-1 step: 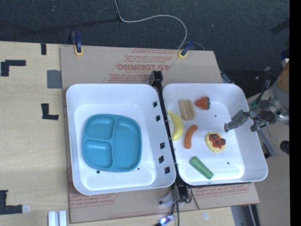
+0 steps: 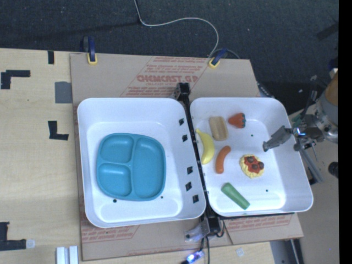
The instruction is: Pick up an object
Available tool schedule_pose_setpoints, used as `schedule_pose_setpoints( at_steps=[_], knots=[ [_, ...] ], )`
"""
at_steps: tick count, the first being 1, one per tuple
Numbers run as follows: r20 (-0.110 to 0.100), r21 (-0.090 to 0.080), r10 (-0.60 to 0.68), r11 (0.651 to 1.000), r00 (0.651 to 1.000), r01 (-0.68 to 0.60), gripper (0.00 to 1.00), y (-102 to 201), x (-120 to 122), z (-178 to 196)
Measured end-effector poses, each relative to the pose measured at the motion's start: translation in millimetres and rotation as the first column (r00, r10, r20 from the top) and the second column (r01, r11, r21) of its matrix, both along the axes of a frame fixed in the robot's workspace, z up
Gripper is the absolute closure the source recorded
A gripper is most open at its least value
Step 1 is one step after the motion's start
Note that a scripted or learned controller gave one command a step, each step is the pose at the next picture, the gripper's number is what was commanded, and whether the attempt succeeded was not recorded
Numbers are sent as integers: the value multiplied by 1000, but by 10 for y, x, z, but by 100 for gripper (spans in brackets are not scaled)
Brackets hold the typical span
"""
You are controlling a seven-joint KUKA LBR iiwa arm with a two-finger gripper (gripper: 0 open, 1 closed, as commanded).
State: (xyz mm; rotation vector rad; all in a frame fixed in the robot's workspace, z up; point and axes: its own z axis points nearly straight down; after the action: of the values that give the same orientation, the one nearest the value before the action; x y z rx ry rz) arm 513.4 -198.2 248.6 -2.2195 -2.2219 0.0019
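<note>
Right bin's [image 2: 286, 197] edge crossed by claw [image 2: 273, 143], fingers indistinct.

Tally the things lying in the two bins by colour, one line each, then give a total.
Blue: 1, the divided plate
Yellow: 2, the banana and the small pizza
Tan: 1, the bread roll
Red: 1, the strawberry
Orange: 1, the sausage
Green: 1, the green stick
Total: 7
</note>
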Motion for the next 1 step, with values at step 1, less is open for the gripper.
schedule_pose_setpoints(
  at_steps=[1],
  knots=[
    [-4, 1, 0, 1000, 1000, 0, 0, -29, 88, -532]
  ],
)
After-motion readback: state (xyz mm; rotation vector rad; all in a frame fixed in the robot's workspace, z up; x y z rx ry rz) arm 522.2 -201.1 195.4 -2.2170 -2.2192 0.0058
